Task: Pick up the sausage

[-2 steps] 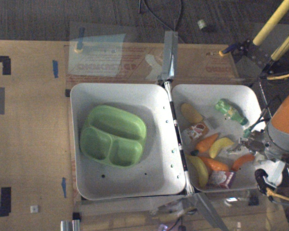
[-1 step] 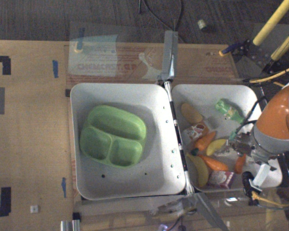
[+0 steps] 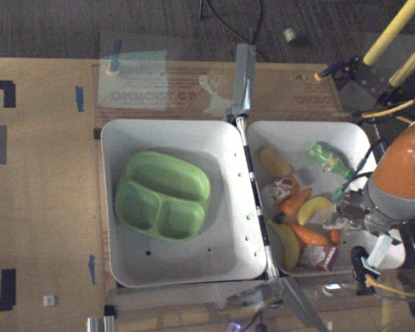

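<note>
In the right bin (image 3: 301,131), a small reddish-brown piece that looks like the sausage (image 3: 335,236) lies near the front right, partly covered by the arm. My gripper (image 3: 344,216) hangs low over the bin's right side, directly above and just behind that piece. The grey wrist and orange band (image 3: 400,173) hide most of the gripper from this angle. I see nothing clearly held.
The right bin also holds a tan potato-like item (image 3: 275,162), a green bottle (image 3: 330,158), two carrots (image 3: 294,203) (image 3: 308,235), two bananas (image 3: 312,208) (image 3: 285,244) and two packets (image 3: 282,185) (image 3: 317,256). A green divided plate (image 3: 164,196) lies in the left bin (image 3: 117,144).
</note>
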Robot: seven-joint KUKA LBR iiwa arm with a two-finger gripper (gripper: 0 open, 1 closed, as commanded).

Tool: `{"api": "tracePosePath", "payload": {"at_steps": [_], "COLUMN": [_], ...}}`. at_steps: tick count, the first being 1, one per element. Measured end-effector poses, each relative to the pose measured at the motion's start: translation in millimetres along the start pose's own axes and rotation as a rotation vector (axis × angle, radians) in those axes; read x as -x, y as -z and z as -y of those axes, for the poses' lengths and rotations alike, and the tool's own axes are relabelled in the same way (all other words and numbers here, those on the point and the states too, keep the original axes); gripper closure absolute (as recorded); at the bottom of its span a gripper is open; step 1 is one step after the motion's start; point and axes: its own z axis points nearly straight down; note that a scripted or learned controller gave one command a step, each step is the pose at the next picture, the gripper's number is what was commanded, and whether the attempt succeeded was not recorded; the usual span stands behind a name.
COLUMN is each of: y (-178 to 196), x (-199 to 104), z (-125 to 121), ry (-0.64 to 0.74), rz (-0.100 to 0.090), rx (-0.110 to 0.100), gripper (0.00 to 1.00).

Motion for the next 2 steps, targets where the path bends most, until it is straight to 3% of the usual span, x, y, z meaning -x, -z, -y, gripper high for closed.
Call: {"api": "tracePosePath", "payload": {"at_steps": [1,2], "y": [108,129], "x": [-32,-67], "z": [13,9], "ry": [-0.022,-0.193], "rz": [-0.004,-0.001], "rx": [-0.012,-0.012], "gripper": [1.0,1.0]}}
